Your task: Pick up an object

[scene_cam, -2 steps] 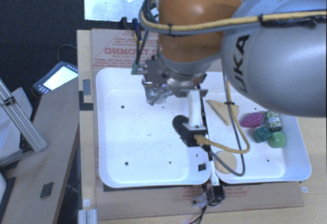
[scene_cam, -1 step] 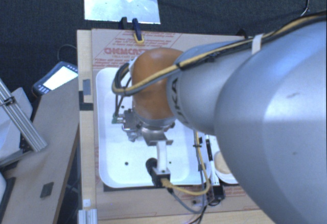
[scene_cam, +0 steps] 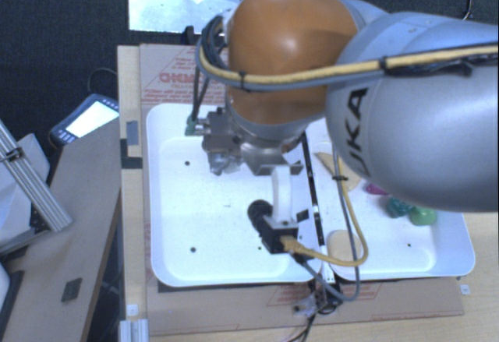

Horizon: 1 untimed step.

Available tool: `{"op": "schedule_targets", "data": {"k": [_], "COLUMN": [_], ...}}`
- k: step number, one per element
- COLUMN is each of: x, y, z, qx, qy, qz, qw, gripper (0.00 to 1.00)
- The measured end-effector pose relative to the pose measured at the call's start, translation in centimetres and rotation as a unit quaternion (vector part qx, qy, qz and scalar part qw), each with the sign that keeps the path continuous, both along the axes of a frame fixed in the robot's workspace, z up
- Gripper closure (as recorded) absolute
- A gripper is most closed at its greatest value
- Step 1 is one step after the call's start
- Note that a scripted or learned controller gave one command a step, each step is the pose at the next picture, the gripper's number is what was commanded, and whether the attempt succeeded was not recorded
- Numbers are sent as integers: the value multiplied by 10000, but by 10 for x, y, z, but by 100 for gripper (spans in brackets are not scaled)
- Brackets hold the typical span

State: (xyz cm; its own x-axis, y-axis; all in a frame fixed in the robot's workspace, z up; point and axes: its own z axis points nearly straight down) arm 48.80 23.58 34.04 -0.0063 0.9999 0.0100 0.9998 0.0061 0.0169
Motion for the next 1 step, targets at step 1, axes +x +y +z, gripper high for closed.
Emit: {"op": "schedule_targets", "data": {"k": [1], "x": [65], "y": [-2], "z": [5], "qx": [-43], "qy": [53], "qz": [-37], "qw": [10000], "gripper": [100]}}
